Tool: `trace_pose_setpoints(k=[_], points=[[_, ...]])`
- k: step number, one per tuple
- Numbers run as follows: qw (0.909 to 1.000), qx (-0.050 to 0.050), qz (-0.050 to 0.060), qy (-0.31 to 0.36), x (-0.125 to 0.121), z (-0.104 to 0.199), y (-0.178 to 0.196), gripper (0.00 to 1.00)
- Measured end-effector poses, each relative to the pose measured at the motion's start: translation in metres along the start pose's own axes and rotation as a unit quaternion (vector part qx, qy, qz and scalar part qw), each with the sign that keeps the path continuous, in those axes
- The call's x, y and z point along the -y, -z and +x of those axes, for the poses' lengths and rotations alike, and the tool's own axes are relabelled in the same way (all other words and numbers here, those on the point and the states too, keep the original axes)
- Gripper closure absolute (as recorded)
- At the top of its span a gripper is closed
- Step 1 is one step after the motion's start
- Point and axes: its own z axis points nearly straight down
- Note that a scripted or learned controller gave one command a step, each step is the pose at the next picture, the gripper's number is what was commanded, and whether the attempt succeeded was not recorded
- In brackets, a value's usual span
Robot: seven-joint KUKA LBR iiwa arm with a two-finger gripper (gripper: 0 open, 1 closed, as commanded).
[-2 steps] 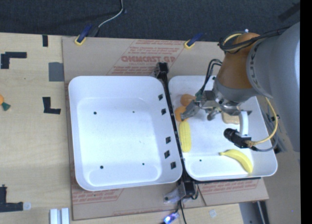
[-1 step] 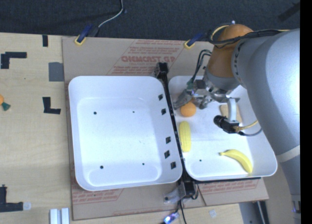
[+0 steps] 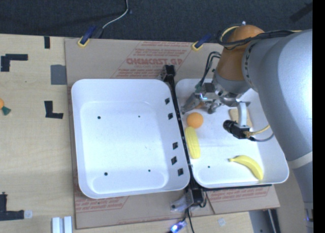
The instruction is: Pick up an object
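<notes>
Orange ball (image 3: 195, 120) sat just below our tool (image 3: 205, 101) in the right bin (image 3: 269, 176), likely our target; tool's grip state we couldn't tell.

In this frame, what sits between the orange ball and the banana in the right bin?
In the camera view, the corn cob lies just below the orange ball along the bin's left wall; from there to the banana is bare white floor.

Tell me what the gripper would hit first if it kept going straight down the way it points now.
Probably the right bin's floor, close beside the orange ball. The gripper hangs just above and right of the ball, so it might clip it; depth is hard to judge from this slanted view.
</notes>
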Motion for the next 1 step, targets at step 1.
trace_pose_setpoints(k=[1], points=[[1.0, 0.0, 0.0, -0.001, 0.0413, -0.0043, 0.0008, 0.0]])
